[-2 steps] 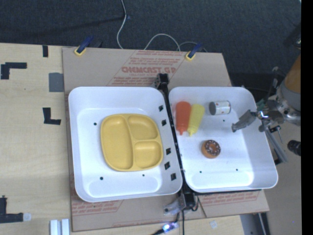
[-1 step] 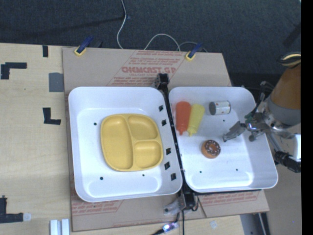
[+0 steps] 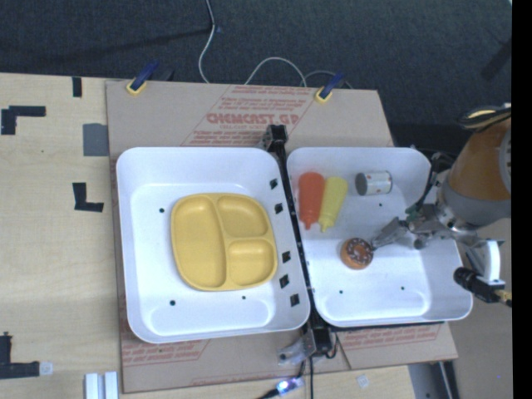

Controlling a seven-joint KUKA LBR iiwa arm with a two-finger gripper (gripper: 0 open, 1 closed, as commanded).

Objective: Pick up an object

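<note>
In the right bin (image 3: 416,306) lie a red-orange bottle (image 3: 310,198) and a yellow bottle (image 3: 332,201) side by side near the left wall. A small silver can (image 3: 374,182) lies on its side toward the back. A brown doughnut with sprinkles (image 3: 357,253) sits near the middle. My gripper (image 3: 386,238) reaches in low from the right, its tip just right of the doughnut and slightly above it in the picture. I see nothing held in it.
The left bin (image 3: 141,189) holds a yellow divided plate (image 3: 223,241). A black hinge strip (image 3: 289,231) runs between the bins. Both bins rest on a cardboard sheet (image 3: 249,115) on the wooden bench. The arm's orange band (image 3: 486,169) stands over the right bin's right edge.
</note>
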